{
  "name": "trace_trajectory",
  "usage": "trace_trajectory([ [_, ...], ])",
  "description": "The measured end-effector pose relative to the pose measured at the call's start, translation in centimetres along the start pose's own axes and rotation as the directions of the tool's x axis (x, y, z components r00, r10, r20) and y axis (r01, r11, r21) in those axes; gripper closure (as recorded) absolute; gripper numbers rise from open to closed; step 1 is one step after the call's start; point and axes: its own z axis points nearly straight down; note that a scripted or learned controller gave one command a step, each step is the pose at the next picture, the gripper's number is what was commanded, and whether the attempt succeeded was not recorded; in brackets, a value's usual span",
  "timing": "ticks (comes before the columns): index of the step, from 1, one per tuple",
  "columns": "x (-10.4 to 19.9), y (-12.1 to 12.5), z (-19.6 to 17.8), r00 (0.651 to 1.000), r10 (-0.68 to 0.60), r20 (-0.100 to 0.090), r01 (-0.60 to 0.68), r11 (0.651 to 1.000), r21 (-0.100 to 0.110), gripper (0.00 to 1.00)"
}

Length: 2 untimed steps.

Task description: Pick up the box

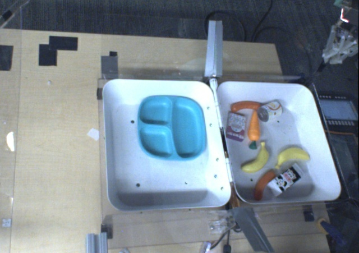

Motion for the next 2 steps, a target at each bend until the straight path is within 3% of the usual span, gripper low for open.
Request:
trace_trajectory([
  [1,0.7,-1.8,-2.0,0.986,0.165,0.0,-0.165,0.986,0.0,1.0],
  [2,6.0,-2.5,8.9,0.983,0.181,0.0,-0.181,0.983,0.003,1.0],
])
